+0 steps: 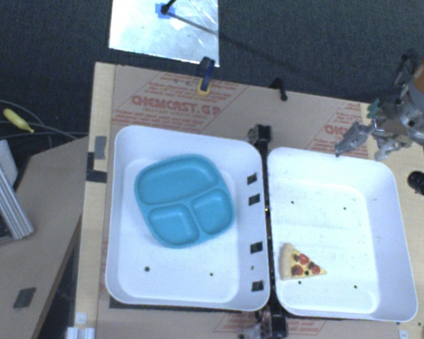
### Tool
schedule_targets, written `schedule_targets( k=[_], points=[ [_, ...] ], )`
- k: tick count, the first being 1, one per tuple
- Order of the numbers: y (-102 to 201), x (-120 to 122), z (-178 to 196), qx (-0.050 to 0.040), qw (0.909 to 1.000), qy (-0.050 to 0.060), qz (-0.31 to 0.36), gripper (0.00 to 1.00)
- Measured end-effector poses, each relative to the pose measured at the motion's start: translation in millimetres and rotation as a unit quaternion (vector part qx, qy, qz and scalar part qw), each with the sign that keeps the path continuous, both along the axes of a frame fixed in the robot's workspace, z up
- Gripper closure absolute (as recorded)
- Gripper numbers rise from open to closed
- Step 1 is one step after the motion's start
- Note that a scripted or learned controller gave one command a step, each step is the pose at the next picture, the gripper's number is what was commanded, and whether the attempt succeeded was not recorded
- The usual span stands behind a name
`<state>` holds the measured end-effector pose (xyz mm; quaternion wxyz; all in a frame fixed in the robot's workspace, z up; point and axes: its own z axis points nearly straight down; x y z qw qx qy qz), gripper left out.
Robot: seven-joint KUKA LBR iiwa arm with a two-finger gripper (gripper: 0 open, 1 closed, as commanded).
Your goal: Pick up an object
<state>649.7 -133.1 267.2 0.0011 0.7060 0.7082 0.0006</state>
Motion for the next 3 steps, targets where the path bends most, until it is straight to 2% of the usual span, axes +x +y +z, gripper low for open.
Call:
schedule_targets(
  k=[1, 2, 3],
  points=[
    [91.5, 20.1, -18.0, 0.0022, 1.0, 0.0, 0.005, 0.0],
    [188.6, 18.1, -67.1, 0.0025, 1.0, 0.002, 0.005, 0.0],
    [235.8, -37.8, 32.3, 0.0028, 1.0, -0.003, 0.004, 0.0]
  ],
)
